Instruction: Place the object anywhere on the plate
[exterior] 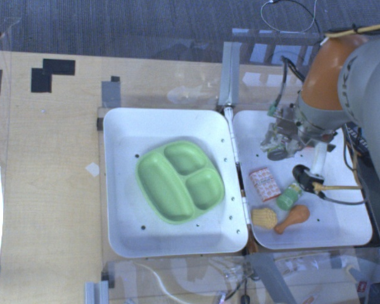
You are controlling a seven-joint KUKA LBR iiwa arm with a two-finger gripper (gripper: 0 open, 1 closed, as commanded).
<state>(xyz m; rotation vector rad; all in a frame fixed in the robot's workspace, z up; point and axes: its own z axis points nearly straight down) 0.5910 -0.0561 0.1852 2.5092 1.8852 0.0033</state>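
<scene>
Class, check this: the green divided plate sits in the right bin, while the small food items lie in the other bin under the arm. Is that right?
Not quite. The camera view shows the green divided plate in the left bin; the small food items lie in the other bin, under the arm.

small red-and-white packet (265,183) with print too small to read, no other legible text

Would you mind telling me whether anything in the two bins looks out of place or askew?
Nothing looks spilled or damaged. The green plate sits askew in the left bin, turned against the bin's edges. The small items lie jumbled in the right bin: red packet, green bottle, cookie, drumstick.
</scene>
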